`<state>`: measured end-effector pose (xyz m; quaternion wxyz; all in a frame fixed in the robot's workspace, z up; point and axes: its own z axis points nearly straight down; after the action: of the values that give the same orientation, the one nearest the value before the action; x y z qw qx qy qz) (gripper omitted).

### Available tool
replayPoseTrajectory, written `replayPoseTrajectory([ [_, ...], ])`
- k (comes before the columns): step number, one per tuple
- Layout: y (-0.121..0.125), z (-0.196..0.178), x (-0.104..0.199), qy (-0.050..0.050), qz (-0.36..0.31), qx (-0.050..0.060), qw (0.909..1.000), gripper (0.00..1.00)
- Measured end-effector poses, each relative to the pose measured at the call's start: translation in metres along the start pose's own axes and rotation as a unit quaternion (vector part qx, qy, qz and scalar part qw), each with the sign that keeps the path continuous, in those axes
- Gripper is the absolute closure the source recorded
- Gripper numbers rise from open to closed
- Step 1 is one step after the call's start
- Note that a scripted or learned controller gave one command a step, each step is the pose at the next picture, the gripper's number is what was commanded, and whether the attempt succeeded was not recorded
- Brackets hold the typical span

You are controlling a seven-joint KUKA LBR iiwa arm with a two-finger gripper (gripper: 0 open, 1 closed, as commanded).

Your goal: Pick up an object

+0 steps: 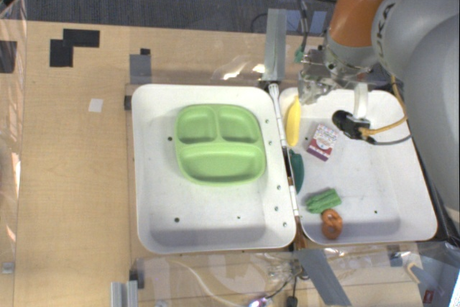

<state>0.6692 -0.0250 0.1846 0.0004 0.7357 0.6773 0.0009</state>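
Arm waits over the right bin's far edge.
The jaws (310, 91) hang just beside the yellow banana (292, 122), probably aiming there; their opening I cannot tell.

The bench (72, 176) looks like pale matt wood. Both white bins (158, 219) seem smooth plastic with a soft sheen. The green divided tray (219, 144) is glossy plastic; the banana (292, 122) at its three o'clock looks waxy (probably plastic).
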Motion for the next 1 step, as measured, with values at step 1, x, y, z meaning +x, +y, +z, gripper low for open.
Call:
replayPoseTrajectory([
  [1,0.0019,-0.0132,0.0011,0.001,-0.002,-0.003,1.0000,1.00],
])
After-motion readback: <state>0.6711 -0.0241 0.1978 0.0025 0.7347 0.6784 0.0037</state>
